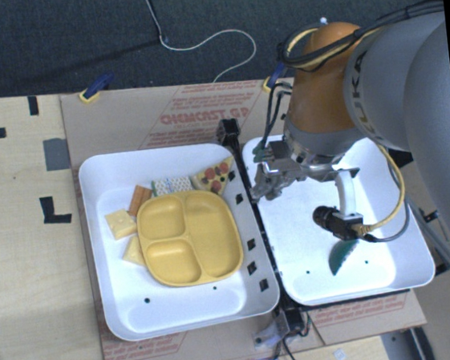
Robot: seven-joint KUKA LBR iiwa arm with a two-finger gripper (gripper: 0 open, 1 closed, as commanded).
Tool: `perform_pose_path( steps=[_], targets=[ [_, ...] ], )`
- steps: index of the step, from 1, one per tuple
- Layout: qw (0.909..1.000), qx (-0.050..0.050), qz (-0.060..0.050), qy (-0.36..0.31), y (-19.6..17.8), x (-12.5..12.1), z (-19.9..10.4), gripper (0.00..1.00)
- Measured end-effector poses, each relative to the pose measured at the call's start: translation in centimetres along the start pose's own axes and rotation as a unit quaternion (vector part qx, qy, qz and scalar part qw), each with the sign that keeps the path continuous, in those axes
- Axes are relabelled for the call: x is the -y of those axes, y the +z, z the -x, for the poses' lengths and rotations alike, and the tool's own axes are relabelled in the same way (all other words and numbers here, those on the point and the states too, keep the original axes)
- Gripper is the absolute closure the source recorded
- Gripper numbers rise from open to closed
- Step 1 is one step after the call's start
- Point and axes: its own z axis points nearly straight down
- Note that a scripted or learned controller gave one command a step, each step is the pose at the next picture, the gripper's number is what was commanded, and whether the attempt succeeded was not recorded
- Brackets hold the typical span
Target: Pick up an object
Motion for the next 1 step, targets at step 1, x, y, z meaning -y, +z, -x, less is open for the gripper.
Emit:
perform_pose_path(
  steps=[1],
  targets=[
    [1.0,0.0,-0.001,0.0,0.22,0.97,0.1,1.0]
  ],
)
